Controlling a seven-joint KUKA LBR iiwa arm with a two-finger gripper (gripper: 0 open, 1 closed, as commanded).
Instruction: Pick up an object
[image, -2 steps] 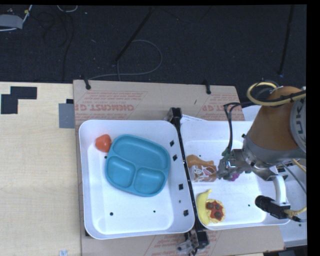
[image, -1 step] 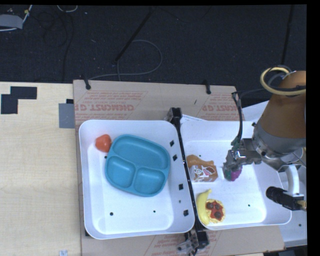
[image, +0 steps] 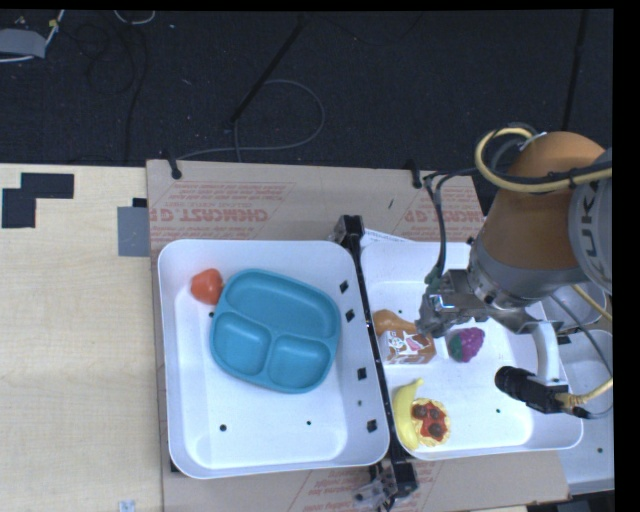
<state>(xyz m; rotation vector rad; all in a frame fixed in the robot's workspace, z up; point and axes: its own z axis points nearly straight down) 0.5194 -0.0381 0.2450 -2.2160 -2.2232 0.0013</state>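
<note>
Hovering low, claw (image: 446, 318) — beside purple grapes (image: 465, 344) and snack packet (image: 408, 347)

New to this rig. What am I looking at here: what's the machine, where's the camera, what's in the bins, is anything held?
One fixed camera looks down at a slant on two shallow white bins. The left bin holds a blue divided tray and a small red-orange ball. The right bin holds a brown packet, a purple toy, a banana and a small red-topped item. The grey and orange arm enters from the right; its gripper sits low between packet and purple toy. No object is visibly held.
</note>
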